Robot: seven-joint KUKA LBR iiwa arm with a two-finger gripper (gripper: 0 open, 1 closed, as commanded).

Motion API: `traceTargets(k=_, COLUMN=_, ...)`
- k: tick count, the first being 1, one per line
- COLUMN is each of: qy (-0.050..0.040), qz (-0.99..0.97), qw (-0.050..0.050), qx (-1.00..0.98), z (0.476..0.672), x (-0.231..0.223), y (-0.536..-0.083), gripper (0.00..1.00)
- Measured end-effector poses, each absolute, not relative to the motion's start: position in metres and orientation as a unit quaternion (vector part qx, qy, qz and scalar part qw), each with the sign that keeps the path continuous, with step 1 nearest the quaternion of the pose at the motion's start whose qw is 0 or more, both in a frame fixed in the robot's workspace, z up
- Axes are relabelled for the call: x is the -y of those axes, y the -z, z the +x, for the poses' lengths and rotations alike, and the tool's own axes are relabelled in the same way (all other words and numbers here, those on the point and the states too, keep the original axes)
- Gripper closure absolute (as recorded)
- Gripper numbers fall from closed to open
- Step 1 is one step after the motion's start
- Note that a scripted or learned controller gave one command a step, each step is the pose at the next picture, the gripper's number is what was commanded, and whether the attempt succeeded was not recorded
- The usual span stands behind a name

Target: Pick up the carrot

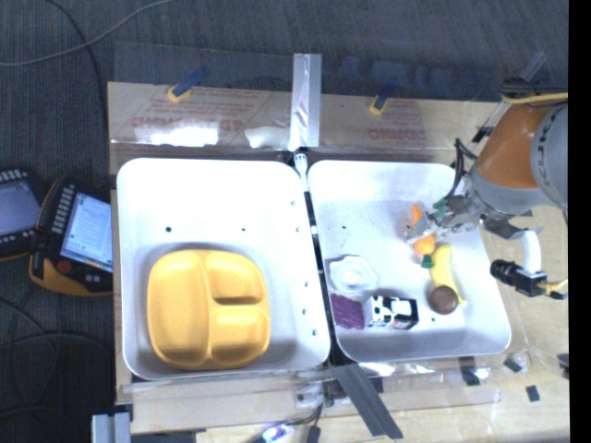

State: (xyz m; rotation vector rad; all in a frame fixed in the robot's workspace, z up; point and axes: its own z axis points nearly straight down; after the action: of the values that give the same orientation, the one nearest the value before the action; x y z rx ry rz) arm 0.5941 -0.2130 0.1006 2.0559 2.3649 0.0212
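Lettering on the cardboard (277, 118) behind both bins is too faint to read.

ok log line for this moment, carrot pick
gripper: over right bin, at carrot | grasp: unconfirmed | banana: beside carrot | yellow tray: left bin

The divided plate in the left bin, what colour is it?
Yellow, clear in the camera view.
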Motion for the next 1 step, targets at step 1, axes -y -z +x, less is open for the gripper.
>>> traceTargets(k=1, qy=0.0003, qz=0.676, qw=0.0, qx=-0.737, z=0.5998, x=0.1451, y=-0.2275, gripper=1.0)
